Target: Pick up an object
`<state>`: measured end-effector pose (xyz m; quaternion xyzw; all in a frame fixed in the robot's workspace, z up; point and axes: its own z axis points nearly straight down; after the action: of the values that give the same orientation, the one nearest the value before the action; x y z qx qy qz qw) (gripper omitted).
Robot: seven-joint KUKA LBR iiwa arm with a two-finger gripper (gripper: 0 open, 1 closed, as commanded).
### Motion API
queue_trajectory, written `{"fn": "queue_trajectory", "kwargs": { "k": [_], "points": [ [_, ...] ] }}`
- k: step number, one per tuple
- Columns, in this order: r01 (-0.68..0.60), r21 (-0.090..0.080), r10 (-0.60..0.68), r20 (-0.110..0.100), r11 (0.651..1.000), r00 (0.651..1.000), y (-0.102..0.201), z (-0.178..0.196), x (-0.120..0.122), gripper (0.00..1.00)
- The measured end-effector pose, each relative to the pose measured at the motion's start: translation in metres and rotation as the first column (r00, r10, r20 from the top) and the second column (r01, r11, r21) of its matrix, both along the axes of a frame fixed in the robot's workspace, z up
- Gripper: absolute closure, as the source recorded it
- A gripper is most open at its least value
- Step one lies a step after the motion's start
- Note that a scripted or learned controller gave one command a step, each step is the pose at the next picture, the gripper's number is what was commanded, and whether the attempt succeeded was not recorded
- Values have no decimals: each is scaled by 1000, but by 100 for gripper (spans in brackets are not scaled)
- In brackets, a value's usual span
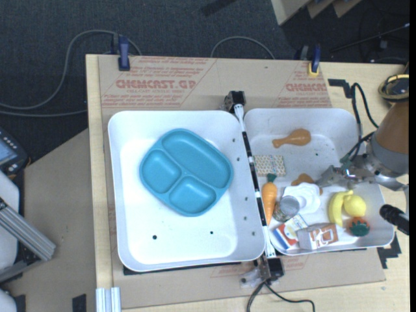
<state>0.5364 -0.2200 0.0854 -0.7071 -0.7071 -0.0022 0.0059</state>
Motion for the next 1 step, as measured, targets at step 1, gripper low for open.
{"fn": "queue_trajectory", "kwargs": {
  "k": [1],
  "points": [
    [2, -11, -2, 6, 1000, 1000, 30, 1, -58, 0]
  ]
}}
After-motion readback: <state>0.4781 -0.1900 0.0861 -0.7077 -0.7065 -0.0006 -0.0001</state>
